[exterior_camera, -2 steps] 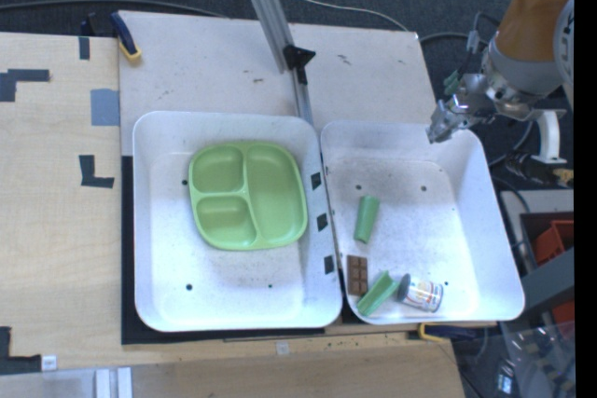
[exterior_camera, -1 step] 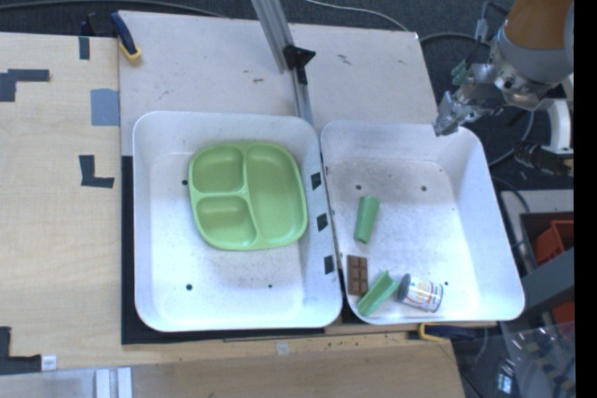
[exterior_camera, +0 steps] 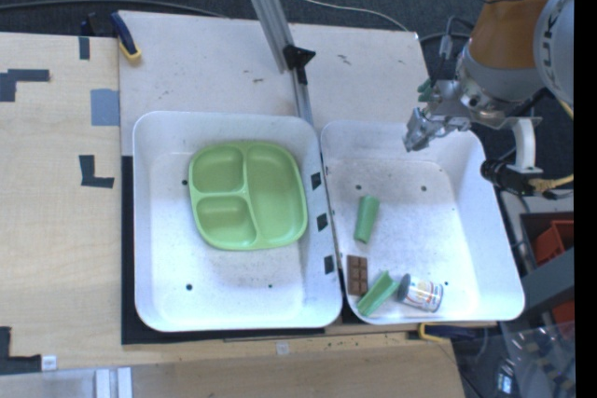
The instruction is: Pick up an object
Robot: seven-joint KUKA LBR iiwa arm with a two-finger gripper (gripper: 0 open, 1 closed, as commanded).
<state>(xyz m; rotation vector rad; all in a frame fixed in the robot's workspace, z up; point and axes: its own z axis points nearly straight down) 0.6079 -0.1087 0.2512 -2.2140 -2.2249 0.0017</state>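
In the right bin (exterior_camera: 485, 200) lie a green cylinder (exterior_camera: 366, 219) near the middle left, a brown chocolate bar (exterior_camera: 357, 274), a green flat piece (exterior_camera: 376, 293) and a small jar with a white label (exterior_camera: 421, 294) along the front wall. The left bin (exterior_camera: 149, 228) holds a green divided plate (exterior_camera: 248, 195). My gripper (exterior_camera: 417, 136) hangs over the right bin's back edge, up and to the right of the green cylinder, well apart from all the objects. Nothing shows between its tips.
A slanted metal post (exterior_camera: 266, 0) rises from the seam between the bins at the back. A blue and yellow clamp (exterior_camera: 126, 37) sits on the bench's back left. Cables and red equipment (exterior_camera: 555, 242) lie to the right of the bins.
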